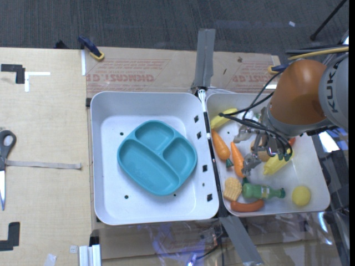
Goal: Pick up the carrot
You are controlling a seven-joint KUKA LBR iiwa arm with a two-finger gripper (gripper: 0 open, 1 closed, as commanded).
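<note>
Orange carrot (237, 158) lies just left of the pincer (256, 155); finger state unclear.

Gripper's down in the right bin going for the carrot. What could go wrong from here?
1. The gripper sits in a crowd: two orange carrot-like pieces lie side by side, so it may take the wrong one or pinch both.
2. The banana lies right beside the gripper and could be nudged or caught instead.
3. The loose black cables hang over the bin and may snag on lifting.
</note>
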